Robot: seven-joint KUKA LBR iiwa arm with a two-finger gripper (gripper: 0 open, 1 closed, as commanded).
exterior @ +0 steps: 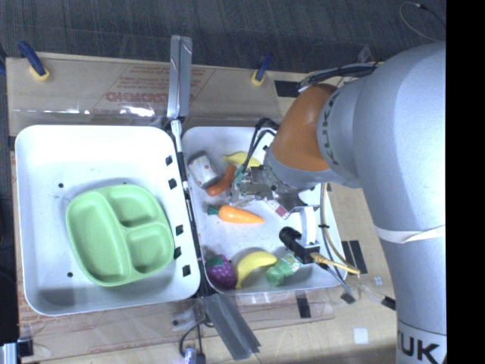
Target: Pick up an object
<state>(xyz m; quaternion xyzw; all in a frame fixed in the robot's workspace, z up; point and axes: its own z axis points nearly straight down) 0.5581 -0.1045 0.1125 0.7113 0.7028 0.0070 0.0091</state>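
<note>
Nearest the camera, along the right bin's [195, 203] lower edge, lie a purple bunch of grapes [221, 272], a yellow banana [255, 263] and a small green item [280, 271] too blurred to name. Just right of them a black part [297, 245] of the arm's tooling juts over the bin, with a yellow cable [338, 265] running off toward the bench.

Further in, a carrot [239, 215] lies on its side near the bin's middle, tip pointing right. The gripper [254, 190] sits just above it, close but apparently not touching; its end is lost among dark cables and the arm's orange band [301, 139], so whether it is spread or closed, or holds anything, cannot be told. A second orange piece [220, 183] and a white can [201, 167] lie to the gripper's left, and a yellow item [238, 158] peeks out partly hidden behind it.

The grey arm [394, 150] covers the bin's right side.

Off to the left, the other bin [30, 203] holds a green divided plate [121, 233].
</note>
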